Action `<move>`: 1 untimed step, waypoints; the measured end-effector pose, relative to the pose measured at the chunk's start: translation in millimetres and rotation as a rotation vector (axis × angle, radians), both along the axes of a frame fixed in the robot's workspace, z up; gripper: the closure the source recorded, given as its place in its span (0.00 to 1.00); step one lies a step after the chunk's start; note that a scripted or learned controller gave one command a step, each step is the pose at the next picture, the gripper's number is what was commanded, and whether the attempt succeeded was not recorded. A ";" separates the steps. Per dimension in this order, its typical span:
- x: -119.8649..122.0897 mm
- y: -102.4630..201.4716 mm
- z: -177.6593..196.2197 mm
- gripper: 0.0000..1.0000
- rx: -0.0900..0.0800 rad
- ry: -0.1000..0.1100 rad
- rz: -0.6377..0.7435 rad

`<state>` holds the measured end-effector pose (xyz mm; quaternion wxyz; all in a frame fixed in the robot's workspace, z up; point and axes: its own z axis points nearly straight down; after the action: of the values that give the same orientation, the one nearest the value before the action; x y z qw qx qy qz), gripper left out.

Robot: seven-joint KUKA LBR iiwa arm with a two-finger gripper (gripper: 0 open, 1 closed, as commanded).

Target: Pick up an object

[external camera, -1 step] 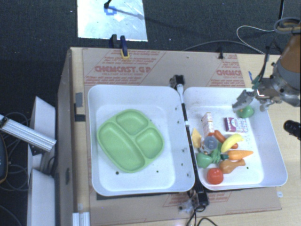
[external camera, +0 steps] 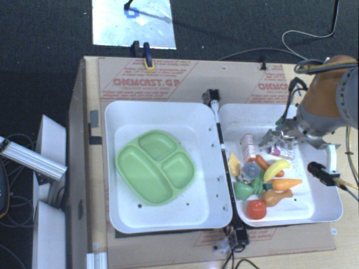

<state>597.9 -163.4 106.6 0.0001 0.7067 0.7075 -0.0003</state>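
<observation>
The right bin [external camera: 322,206] holds a heap of toy food: a yellow banana [external camera: 277,168], an orange carrot [external camera: 286,184], a red tomato [external camera: 256,209], a green pepper [external camera: 243,190], a brown pear [external camera: 272,197], a small bottle [external camera: 247,147] and a yellow wedge [external camera: 233,164]. My gripper [external camera: 279,139] hangs low over the bin's far right part. It is right above a small pink and white item [external camera: 282,149] beside the banana. The wrist hides how it meets that item.
The left bin [external camera: 120,119] holds a green divided plate [external camera: 156,166]. A black bracket [external camera: 321,174] sticks out over the right bin's right rim. Cables run behind the bench, and a blue clamp [external camera: 147,54] sits on its far edge.
</observation>
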 end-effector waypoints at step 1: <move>45.0 10.4 -21.9 0.00 0.000 -0.003 0.003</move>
<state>642.9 -153.0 84.7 0.0011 0.7056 0.7086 0.0007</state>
